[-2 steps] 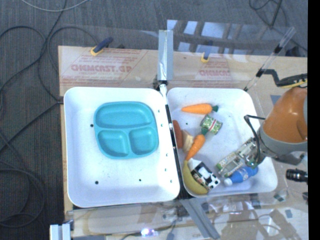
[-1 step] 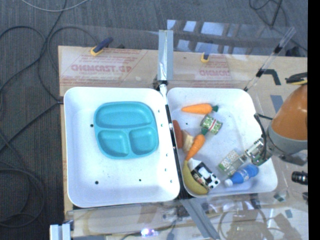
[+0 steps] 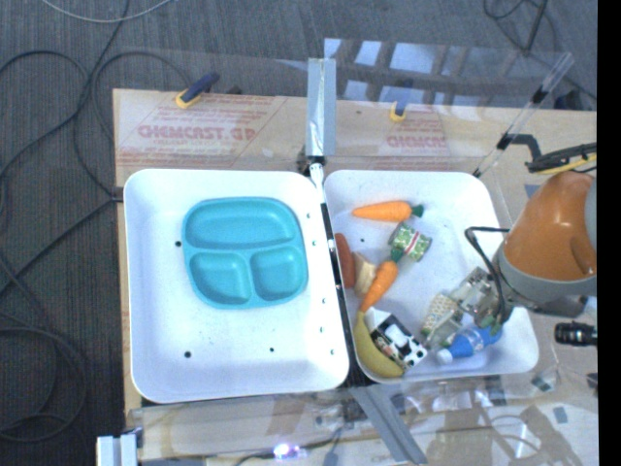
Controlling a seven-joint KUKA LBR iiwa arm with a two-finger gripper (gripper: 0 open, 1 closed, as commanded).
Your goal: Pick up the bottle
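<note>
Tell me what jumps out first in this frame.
The blue tray with three compartments, lying in the middle of the left bin, grabs the eye first. Next is the arm with its orange band, reaching in at the right with its gripper low over the bottle in the near corner of the right bin, among carrots and other toy food.

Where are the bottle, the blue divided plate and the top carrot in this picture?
bottle (image 3: 473,344): camera view, on its blue cap end, right bin's lower right.
blue divided plate (image 3: 245,250): camera view, on its middle ridge, left bin.
top carrot (image 3: 381,211): camera view, on its orange body.
</note>
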